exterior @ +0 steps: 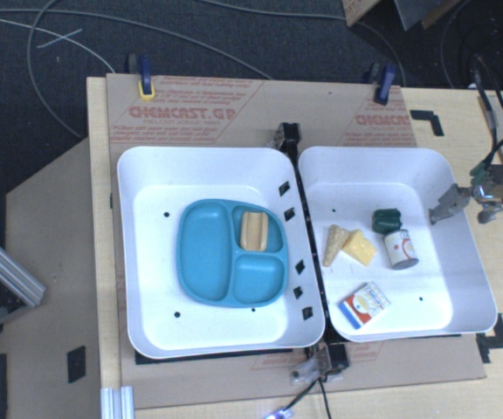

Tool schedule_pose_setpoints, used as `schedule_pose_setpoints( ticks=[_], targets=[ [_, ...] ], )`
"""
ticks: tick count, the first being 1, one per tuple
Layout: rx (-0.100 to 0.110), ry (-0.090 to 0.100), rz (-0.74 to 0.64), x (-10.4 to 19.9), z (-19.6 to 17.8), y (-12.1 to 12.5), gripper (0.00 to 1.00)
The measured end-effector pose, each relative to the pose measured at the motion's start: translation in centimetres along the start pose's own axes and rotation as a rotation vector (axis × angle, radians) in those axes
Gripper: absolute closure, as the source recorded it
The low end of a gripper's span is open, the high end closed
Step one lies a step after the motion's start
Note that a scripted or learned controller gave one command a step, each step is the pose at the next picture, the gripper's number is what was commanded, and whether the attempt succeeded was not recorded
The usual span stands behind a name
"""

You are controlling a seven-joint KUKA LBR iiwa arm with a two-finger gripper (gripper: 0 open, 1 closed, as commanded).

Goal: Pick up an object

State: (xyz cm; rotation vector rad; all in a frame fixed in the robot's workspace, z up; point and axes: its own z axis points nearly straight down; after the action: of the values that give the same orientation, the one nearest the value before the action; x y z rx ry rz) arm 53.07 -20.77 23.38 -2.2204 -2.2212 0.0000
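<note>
Below, the bench [59, 234] carries two shallow white bins side by side, their inner walls meeting along a dark seam with black clips.

Left bin [138, 234]: a blue divided tray [208, 251] lies near the middle. It has one long section on its left and two smaller ones on its right. A tan, bread-like piece [253, 230] rests in the upper right section. The other sections show only blue plastic.

Right bin [461, 278]: several small things lie loose on its floor.
- Two pale yellow wedges [347, 245] lie left of centre, touching each other, close to the shared wall.
- A dark green item [387, 220] sits in the upper middle.
- A small white can [400, 250] with a red mark lies on its side just below the green item, nearly touching it.
- A flat red, white and blue packet [364, 305] lies toward the near edge, apart from the rest.

The claw [450, 203] shows at the right bin's right rim, a grey tip pointing inward over the sloped wall. Whether it is spread or pressed together cannot be told; nothing is seen in it. It is well apart from the can and the green item, the nearest things to it. All items rest on the bin floors.
</note>
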Motion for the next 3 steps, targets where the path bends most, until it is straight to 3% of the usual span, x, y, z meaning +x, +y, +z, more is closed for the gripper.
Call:
schedule_pose_setpoints(
  ticks=[2, 3],
  targets=[
    [0.001, 0.005, 0.000, -0.1, 11.5, 1.3, 0.00],
    [0.004, 0.002, 0.000, 0.0, 15.1, 1.3, 0.00]
  ],
)
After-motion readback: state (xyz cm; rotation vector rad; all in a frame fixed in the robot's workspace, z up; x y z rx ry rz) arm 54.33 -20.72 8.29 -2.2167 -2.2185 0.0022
